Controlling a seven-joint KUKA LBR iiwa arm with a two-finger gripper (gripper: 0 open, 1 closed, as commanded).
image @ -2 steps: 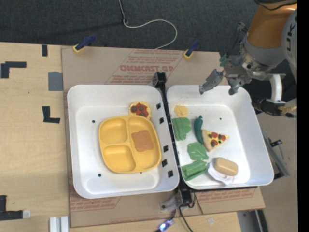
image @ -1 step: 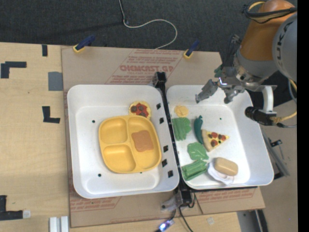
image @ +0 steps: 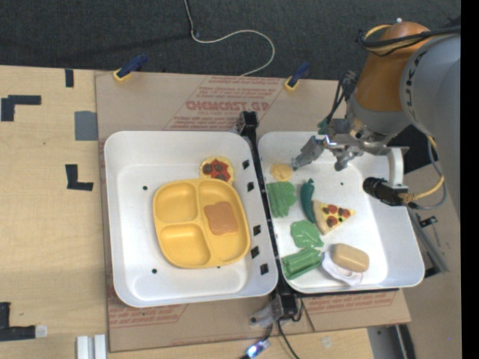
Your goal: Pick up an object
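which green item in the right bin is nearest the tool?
The dark green pepper-shaped piece, slim and curved, just below the tool. The paler green pieces sit farther left or lower.

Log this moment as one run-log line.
gripper: open, above right bin, holding nothing | nearest: yellow piece | tray: left bin | pick: not done

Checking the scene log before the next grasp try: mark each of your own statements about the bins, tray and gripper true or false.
1. The yellow tray sits in the left bin. True.
2. The pizza slice lies on the yellow tray. False: it lies in the right bin.
3. The gripper hangs over the right bin. True.
4. The gripper holds the dark green pepper. False: the pepper lies on the bin floor, apart from the fingers.
5. A brown patty lies in a tray compartment. True.
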